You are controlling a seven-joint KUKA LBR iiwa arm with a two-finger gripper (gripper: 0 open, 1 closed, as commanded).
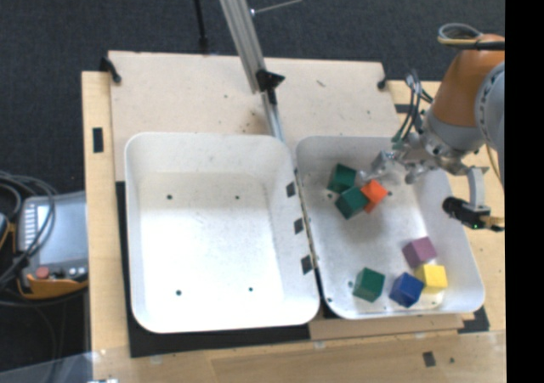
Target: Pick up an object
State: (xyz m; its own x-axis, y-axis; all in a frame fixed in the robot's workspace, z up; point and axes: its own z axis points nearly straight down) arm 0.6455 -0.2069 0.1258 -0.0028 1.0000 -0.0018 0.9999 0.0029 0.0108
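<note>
A: Where does the arm point(463, 97) stand?

B: It comes in at the right of the frame, and the gripper point(384, 171) sits low over the right bin point(450, 233), in its upper half. The orange block point(374, 194) lies just under and beside the tip, touching a dark green block point(351, 202), with another green block point(342, 177) close above it.

A: Are the fingers on anything?

B: I cannot tell whether they are apart or together; the tip is too small and blurred. Nothing shows between them.

A: So how should the grasp go?

B: I judge the crowding to be the trouble. Come straight down on the orange block with one finger on its free right side, not wedged against the green one, then lift slowly.

A: An easier choice?

B: The purple block point(419, 250) at lower right has more room around it.
</note>
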